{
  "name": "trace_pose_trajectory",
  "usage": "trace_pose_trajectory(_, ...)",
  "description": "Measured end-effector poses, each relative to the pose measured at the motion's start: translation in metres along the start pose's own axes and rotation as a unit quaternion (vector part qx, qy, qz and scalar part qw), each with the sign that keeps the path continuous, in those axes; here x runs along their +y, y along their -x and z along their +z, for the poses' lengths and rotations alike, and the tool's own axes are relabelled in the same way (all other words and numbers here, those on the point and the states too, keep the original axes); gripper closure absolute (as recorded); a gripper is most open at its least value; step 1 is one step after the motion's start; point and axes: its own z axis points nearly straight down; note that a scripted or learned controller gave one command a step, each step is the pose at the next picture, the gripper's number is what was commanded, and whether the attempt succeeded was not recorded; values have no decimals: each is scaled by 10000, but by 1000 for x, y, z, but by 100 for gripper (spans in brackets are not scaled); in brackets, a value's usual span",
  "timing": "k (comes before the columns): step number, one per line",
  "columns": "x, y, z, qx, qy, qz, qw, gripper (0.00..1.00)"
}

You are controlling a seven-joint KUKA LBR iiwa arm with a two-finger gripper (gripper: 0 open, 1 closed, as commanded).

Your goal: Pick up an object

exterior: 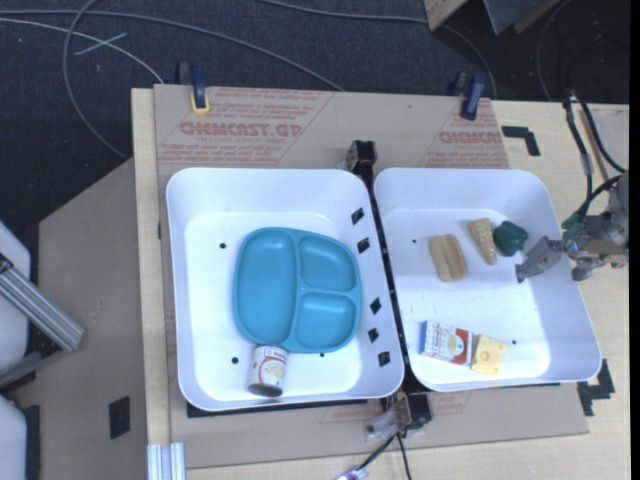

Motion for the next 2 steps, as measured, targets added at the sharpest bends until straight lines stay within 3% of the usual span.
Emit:
trace_pose_trajectory(1,3,-1,-7,-18,66,-23,10000,0)
trace_pose_trajectory(2,-2,-8,40,-10,54,-21,10000,0)
